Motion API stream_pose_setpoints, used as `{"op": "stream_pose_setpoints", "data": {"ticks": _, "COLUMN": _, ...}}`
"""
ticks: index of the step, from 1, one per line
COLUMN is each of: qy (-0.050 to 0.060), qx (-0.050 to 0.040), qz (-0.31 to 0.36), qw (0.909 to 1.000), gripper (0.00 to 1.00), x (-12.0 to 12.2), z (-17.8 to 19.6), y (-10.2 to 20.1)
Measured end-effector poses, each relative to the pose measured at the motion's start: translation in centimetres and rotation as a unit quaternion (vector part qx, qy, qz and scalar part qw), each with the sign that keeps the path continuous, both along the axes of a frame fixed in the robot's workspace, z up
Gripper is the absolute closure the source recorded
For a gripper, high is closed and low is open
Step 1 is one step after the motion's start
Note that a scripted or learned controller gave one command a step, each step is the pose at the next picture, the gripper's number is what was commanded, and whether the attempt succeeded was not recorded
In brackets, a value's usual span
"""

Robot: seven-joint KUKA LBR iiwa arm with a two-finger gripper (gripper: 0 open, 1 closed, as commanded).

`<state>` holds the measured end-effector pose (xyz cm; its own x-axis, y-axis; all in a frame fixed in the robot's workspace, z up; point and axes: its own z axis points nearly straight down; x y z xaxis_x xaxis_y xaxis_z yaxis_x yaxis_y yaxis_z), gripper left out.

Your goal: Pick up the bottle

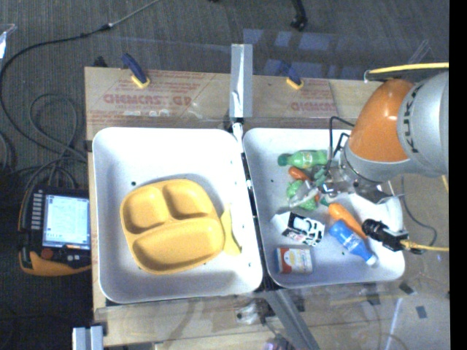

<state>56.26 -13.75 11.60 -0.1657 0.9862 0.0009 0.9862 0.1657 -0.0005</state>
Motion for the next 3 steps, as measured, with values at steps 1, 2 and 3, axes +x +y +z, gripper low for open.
{"op": "stream_pose_setpoints", "data": {"ticks": 1, "qy": -0.005, "qx": -0.0005, "qz": -0.242, "qw": 0.9704, "gripper": 0.00, "x": 3.3, "z": -2.6, "y": -2.8}}
{"op": "stream_pose_setpoints", "data": {"ticks": 2, "qy": -0.007, "qx": -0.0008, "qz": -0.321, "qw": 0.9469, "gripper": 0.00, "x": -5.5, "z": -2.5, "y": -4.7}}
{"op": "stream_pose_setpoints", "data": {"ticks": 3, "qy": -0.007, "qx": -0.0005, "qz": -0.321, "qw": 0.9469, "gripper": 1.00, "x": -5.5, "z": -1.5, "y": -4.7}}
